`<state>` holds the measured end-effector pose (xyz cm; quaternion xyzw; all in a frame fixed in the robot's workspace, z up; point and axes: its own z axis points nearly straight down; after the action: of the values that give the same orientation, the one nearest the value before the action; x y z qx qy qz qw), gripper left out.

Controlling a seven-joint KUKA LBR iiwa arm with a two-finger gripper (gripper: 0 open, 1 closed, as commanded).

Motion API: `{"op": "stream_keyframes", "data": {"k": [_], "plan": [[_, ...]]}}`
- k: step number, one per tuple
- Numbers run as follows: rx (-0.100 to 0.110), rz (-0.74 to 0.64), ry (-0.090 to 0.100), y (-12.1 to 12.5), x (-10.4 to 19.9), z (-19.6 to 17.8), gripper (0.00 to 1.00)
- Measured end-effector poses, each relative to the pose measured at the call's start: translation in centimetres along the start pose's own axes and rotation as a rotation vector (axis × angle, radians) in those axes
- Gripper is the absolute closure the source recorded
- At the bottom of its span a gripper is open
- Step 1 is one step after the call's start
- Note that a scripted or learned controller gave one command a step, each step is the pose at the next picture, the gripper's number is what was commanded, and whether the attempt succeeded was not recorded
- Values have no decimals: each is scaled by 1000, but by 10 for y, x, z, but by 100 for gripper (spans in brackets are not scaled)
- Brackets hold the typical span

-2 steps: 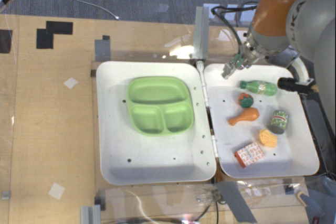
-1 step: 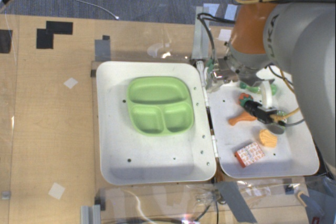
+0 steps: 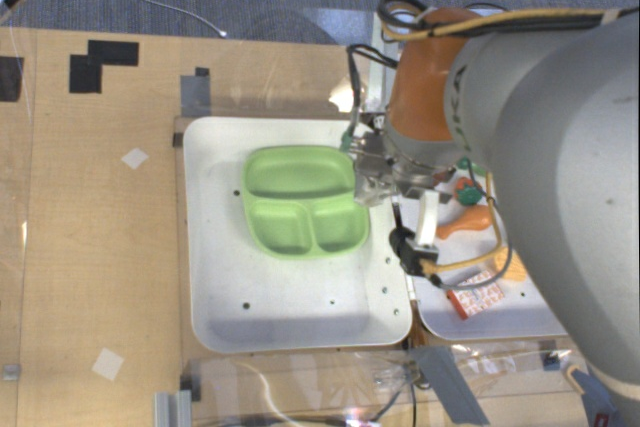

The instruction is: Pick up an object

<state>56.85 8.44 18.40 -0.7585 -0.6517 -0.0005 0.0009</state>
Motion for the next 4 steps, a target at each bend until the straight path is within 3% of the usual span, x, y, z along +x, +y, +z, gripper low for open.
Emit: {"op": "stream_keyframes", "data": {"k": [1,2,4], "plan": [[-1,332,0,-10,131,-18,100],[1,629,-3,-59,118,5,100],[0,1172,2,-103,137,21,100]]}}
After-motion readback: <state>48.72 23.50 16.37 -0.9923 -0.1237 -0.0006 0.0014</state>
